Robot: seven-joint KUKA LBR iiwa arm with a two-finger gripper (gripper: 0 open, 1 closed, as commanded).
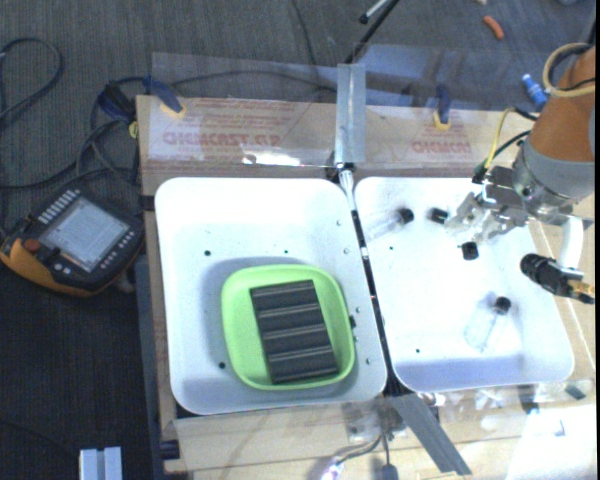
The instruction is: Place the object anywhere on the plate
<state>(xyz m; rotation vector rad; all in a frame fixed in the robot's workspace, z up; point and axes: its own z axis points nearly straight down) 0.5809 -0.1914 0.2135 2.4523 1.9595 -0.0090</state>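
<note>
Nearest to you, at the front of the left bin, sits the green plate, square with rounded corners, and a dark ribbed block lies flat across its middle, its ridges running side to side, so the object is on the plate already. In the right bin, a little further back, you can make out a clear, small bottle with a dark cap lying tilted on the white floor, well apart from the plate. Beyond it, small dark pieces (too small to name) are scattered near that bin's back half. Above them, at the right bin's far right, the gripper hangs over the white floor with nothing visibly between its fingers; you cannot tell from this angle whether they stand apart or together. The grey arm with its orange band rises behind it. Off the tabletop, to the left on the dark floor, a handheld control pendant lies among cables.
</note>
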